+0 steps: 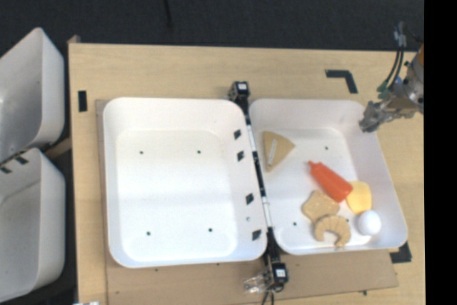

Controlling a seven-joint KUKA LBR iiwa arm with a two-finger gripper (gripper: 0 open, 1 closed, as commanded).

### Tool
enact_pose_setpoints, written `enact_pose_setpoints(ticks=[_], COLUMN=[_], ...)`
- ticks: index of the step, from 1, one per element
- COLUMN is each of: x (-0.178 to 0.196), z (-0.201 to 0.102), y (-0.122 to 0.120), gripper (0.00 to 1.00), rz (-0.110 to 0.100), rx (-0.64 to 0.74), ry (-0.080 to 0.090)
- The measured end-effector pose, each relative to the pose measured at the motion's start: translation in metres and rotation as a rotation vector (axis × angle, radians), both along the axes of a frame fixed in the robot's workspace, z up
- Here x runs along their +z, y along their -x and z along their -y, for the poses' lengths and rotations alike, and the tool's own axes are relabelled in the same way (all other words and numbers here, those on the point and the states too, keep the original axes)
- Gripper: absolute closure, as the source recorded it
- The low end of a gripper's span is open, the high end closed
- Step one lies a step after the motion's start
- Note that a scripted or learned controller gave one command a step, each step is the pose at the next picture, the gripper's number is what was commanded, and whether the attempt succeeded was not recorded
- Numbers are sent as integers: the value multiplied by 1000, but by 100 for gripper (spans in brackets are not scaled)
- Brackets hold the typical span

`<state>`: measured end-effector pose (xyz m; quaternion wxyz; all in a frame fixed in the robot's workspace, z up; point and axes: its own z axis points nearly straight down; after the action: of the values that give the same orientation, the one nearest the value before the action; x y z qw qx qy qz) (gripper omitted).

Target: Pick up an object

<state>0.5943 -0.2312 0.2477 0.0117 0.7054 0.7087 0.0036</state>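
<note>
While the gripper hangs over the right bin's far right rim, finger state undeterminable, that bin holds: wedge, orange carrot, yellow piece, white egg, cracker, croissant.

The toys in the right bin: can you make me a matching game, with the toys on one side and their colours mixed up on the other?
Things:
1. carrot
2. egg
3. croissant
4. block beside the carrot

Colours:
A. white
B. tan
C. yellow
D. orange

Right pairs: 1-D, 2-A, 3-B, 4-C.

All four lie close together in the near right part of the right bin.
</note>
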Motion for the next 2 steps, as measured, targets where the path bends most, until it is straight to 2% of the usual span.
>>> enact_pose_setpoints(ticks=[1, 2], x=[-49, 28], z=[-2, -3], y=[66, -2], gripper=[100, 100], rz=[-28, -9], rx=[-7, 1], ry=[-12, -5])
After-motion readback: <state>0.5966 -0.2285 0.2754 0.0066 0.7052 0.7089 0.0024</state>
